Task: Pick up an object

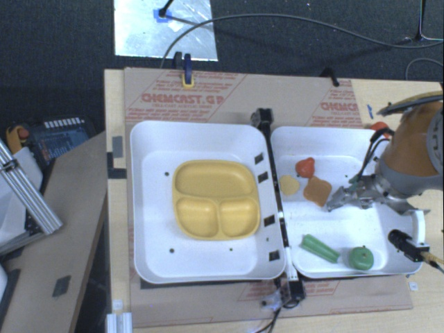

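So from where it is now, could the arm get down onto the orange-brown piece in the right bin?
Probably yes. The gripper hovers just right of the orange-brown piece, which lies flat with nothing on top of it. The red piece and yellow piece sit close, which may crowd it.

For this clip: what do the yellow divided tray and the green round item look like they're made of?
Yellow tray: likely moulded plastic, matte to satin; uniform colour, rounded compartment edges, soft highlights. Green round item: probably plastic or rubbery toy food; flat, even green with a faint sheen. It is too small to tell more.
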### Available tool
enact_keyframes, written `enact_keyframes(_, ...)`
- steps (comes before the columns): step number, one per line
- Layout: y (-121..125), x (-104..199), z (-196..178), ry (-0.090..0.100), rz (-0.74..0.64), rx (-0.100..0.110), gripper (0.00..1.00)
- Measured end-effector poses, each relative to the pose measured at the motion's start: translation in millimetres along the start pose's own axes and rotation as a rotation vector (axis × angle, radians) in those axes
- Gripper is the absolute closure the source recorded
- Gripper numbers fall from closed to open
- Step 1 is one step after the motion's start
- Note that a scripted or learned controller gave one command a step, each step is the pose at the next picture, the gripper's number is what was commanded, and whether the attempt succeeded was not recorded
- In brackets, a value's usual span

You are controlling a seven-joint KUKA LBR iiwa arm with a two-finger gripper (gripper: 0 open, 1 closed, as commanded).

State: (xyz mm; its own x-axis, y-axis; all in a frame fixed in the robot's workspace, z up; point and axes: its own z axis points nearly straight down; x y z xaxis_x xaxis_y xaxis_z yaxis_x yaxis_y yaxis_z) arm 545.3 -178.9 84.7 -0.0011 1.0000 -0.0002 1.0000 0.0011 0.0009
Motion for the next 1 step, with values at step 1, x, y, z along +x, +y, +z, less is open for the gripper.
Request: enact_keyframes(1,0.7,-0.4,-10.9,-0.001,0.0,-0.003,1.0)
